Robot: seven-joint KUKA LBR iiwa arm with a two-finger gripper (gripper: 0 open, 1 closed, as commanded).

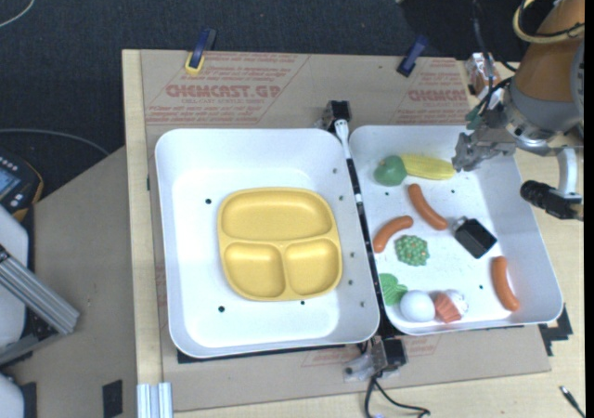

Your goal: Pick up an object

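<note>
1. The gripper (pixel 467 154) hangs low over the back of the right bin (pixel 543 263); it sits right at the end of the yellow corn (pixel 428 166), touching it or almost touching; I cannot tell if it is wide or narrow, and I see nothing held in it.
2. The corn lies flat near the back wall, just to the left of the gripper; the green round toy (pixel 391 169) sits right beside the corn's other end.
3. What could go wrong: the gripper may come down on the tip of the corn and not its middle; then the corn could slide away or spin out.
4. The corn might bump the green round toy and push it; then the grab could catch both or none.
5. The back wall is near; the gripper might knock it.
6. Other toys lie farther off: two orange sausages (pixel 426 205) in the middle, a black block (pixel 475 237), a green bumpy ball (pixel 411 250), a white egg (pixel 417 306); the left bin (pixel 181 221) has a yellow tray (pixel 279 242).
</note>
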